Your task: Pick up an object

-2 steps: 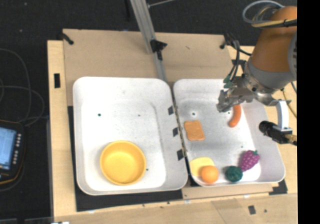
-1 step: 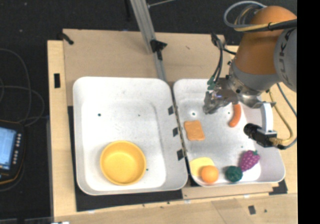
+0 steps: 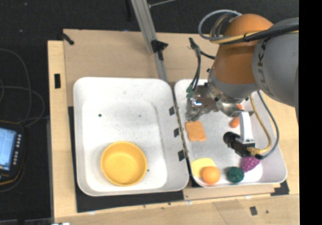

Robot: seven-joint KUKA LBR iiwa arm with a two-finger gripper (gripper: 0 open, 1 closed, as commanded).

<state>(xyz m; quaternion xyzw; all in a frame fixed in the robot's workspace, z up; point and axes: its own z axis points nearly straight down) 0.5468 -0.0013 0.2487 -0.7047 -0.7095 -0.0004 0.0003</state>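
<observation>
Nearest the camera, the left bin [image 3: 85,93] holds a yellow bowl [image 3: 124,162] at its front. In the right bin [image 3: 274,176], a tan flat piece [image 3: 195,131] lies by the dividing wall; a yellow item [image 3: 200,164], an orange ball [image 3: 210,174], a green piece [image 3: 234,174] and purple grapes [image 3: 250,162] line the front. The gripper [image 3: 195,108] hangs just above the tan piece; its grip state cannot be determined.

A robotics lab: a pale wooden surface [image 3: 110,58] bearing two shallow white plastic bins [image 3: 83,118], a grey metal camera pole [image 3: 143,17] at the far side, and a handheld control pendant [image 3: 9,151] at left.
</observation>
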